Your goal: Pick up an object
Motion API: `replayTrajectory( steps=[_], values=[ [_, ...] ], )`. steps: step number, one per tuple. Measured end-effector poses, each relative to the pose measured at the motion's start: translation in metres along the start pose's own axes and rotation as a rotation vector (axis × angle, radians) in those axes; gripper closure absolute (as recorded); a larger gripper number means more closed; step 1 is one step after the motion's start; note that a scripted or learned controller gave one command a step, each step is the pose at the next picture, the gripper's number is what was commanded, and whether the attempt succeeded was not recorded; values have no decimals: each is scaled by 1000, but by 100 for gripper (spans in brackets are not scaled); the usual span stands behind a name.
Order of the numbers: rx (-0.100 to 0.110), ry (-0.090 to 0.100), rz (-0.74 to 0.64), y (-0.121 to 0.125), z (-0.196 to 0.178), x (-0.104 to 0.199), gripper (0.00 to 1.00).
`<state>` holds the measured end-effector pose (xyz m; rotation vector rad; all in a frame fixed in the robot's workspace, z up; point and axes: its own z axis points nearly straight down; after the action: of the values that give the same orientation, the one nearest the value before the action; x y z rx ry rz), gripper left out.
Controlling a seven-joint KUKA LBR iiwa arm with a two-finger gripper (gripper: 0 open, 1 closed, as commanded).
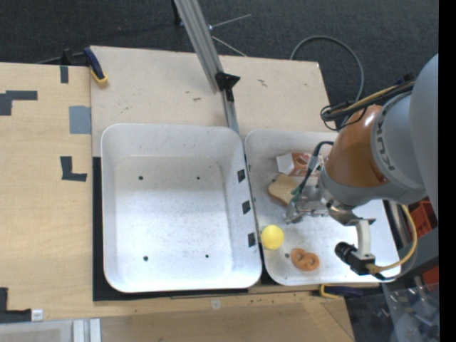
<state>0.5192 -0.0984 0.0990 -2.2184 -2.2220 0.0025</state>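
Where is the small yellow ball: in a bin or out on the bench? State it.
In. The small yellow ball lies inside the right white bin, by its left wall, apart from the gripper above it.

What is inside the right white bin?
Right bin: yellow ball, orange pretzel-like piece, tan piece, red-and-white item. The arm covers the rest.

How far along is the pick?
Done: arm is down in the right bin, gripper low beside the tan item. In hand: nothing visibly held. Left: grasp and lift; yellow ball and pretzel-like piece lie untouched.
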Motion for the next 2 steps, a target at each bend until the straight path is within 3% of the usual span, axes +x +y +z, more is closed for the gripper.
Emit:
replayTrajectory(
  steps=[2],
  values=[
    [-5,-1,1,7,-89,-8,100]
  ],
)
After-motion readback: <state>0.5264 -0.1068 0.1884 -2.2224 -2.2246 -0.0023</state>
